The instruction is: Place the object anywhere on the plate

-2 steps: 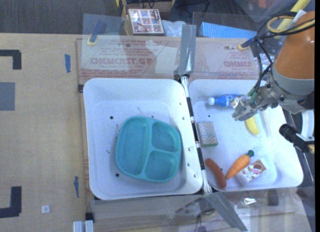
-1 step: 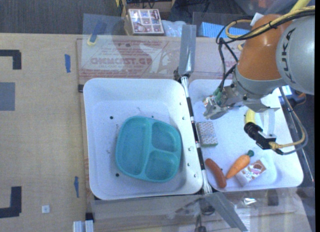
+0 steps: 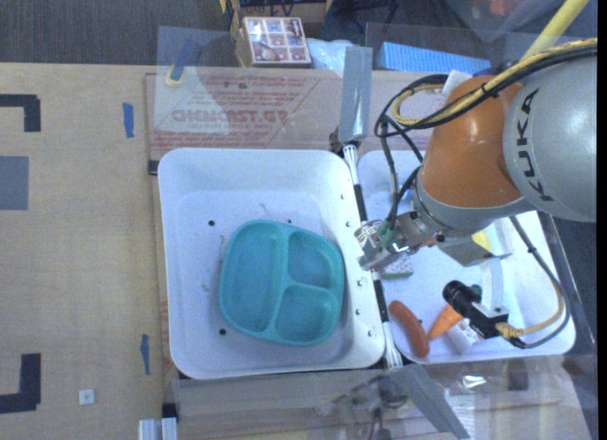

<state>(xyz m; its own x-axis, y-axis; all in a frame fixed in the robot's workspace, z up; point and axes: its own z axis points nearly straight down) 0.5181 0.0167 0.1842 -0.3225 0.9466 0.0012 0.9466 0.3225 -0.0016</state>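
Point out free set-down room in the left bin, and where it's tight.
The plate: all three compartments bare. The left bin: open floor between the plate and the far wall, narrower strip along its left wall. Tight: gripper hangs at the divider between bins; the right bin holds a sausage and carrot near its front.

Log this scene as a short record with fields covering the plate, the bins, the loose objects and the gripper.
plate: teal three-compartment plastic plate, lying flat in the left bin
left bin: shallow white bin, holds the plate
right bin: shallow white bin, holds the loose objects
loose objects: reddish-orange sausage-shaped piece and orange carrot-shaped piece, side by side near the front
gripper: gripper over the wall between the bins, beside the plate's right edge
task status: no object on the plate yet
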